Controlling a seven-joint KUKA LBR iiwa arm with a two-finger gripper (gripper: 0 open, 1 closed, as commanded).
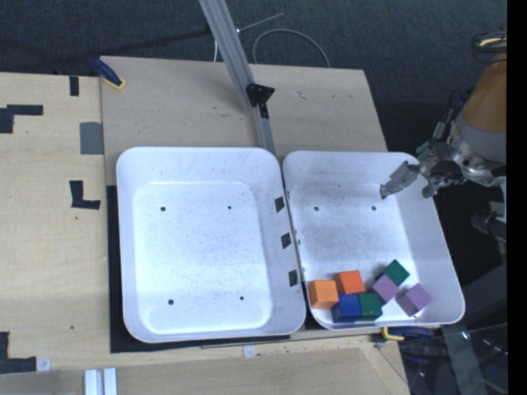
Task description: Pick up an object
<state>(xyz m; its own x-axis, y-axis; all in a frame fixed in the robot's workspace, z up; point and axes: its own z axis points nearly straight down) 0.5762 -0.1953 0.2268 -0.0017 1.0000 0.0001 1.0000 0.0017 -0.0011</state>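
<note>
Several small blocks lie bunched at the near edge of the right bin point(346, 220): two orange blocks point(324, 292) point(351, 281), a blue block point(349, 305), two green blocks point(370, 304) point(397, 271) and two purple blocks point(384, 286) point(413, 299). My gripper point(416, 181) hangs over the bin's far right rim, well away from the blocks. Its two grey fingers point(398, 178) stand apart, open, with nothing between them.
The left bin point(198, 245) lies beside the right one, with black clips along their shared rim. A slanted metal pole point(230, 44) rises behind the bins. A blue and yellow tool point(107, 72) lies at the bench's far left corner.
</note>
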